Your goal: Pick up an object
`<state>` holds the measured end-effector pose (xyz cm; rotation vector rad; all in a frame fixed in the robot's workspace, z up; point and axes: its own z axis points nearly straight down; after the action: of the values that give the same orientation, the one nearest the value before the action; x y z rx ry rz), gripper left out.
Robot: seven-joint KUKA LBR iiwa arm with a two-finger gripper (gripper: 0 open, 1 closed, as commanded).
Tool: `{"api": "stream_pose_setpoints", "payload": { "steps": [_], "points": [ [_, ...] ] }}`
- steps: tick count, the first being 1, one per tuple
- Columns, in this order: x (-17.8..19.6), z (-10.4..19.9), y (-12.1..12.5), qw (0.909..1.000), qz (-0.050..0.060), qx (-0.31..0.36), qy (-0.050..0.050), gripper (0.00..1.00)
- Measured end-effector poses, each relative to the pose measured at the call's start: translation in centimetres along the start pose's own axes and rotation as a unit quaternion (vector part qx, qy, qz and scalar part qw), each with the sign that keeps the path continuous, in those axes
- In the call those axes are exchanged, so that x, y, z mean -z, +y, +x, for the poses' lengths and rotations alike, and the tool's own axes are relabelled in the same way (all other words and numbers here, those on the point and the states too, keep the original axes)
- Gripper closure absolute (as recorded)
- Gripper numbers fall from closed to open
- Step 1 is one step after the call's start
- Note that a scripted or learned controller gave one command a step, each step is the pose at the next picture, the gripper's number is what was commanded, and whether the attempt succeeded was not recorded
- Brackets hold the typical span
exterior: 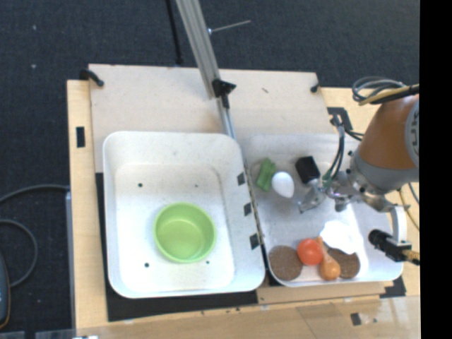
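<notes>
The right bin (pixel 282 147) holds several small things. A green piece (pixel 265 174) and a white egg-shaped thing (pixel 282 184) lie at its left side. A black block (pixel 307 168) sits just right of them. My gripper (pixel 313 201) hangs low over the middle of this bin, just below the black block and right of the egg; nothing shows between its tips. Along the front edge lie a brown disc (pixel 284 261), a red ball (pixel 309 251), a small orange piece (pixel 330 268) and a second brown disc (pixel 348 263). A white crumpled thing (pixel 341 236) lies above them.
The left bin (pixel 127 154) holds a green bowl (pixel 184 232) near its front middle. A metal pole (pixel 201 44) rises slantwise from the back between the bins. The bins' adjoining walls run down the middle of the bench.
</notes>
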<state>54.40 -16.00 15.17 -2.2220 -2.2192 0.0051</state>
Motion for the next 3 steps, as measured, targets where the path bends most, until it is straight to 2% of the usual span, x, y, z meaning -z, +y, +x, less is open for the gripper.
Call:
{"api": "stream_pose_setpoints", "payload": {
  "steps": [1, 2, 3],
  "points": [
    [-5.2, -0.1, 0.0, 1.0000, -0.001, 0.000, 0.000, 0.00],
    [-3.9, -0.2, 0.1, 1.0000, -0.004, -0.002, 0.000, 1.00],
    [1.2, 0.7, 0.2, 1.0000, -0.005, 0.002, 0.000, 1.00]
  ]
}}
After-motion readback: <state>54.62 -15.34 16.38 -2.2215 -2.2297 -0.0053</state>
